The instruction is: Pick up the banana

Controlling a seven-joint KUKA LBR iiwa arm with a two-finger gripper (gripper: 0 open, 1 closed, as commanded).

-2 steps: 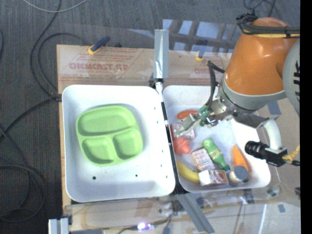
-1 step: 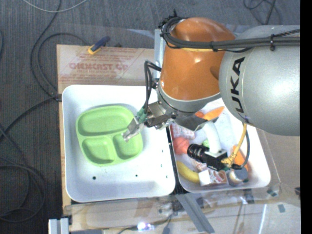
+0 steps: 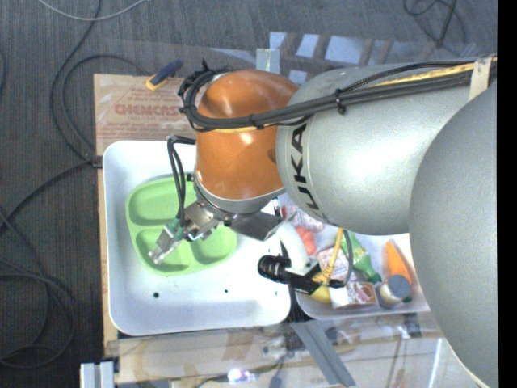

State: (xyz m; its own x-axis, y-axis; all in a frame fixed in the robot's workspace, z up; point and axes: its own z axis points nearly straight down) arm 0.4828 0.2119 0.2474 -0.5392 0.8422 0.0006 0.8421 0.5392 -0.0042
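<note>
In the right bin [image 3: 365,314], lower left, we see just a yellow stub of the banana [image 3: 322,294]. The rest is buried, so we can't tell its long axis or heading. The gripper [image 3: 164,247] is over the green plate [image 3: 145,202] in the left bin [image 3: 121,297]; we can't tell its opening.

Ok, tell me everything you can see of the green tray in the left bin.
The green tray looks like glossy light-green plastic, with rounded corners and raised dividers forming compartments. It lies flat in the left white bin, its right part hidden under the arm. The gripper is over it; contact cannot be judged.
</note>
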